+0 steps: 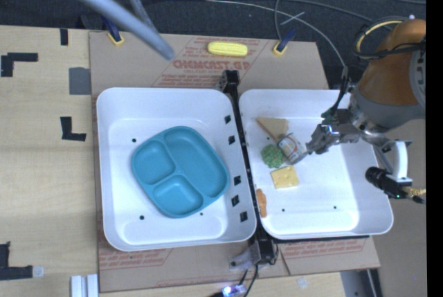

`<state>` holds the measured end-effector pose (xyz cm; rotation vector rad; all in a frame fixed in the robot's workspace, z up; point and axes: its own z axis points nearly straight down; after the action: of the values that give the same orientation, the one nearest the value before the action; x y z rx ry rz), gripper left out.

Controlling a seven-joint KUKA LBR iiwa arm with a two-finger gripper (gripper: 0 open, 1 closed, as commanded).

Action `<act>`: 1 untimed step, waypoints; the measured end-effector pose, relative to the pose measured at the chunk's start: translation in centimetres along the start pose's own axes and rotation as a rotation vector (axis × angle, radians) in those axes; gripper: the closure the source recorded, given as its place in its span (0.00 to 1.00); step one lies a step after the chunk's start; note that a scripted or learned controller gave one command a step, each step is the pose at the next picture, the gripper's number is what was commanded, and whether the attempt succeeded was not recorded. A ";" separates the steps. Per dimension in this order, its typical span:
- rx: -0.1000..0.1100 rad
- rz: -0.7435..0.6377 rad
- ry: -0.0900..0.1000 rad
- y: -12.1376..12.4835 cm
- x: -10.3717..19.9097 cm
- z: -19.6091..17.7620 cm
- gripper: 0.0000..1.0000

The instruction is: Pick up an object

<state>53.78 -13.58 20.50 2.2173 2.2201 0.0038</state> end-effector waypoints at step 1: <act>-0.002 -0.001 -0.001 0.5 0.0 -6.3 1.00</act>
<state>54.22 -13.54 26.83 2.2152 2.2197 0.0049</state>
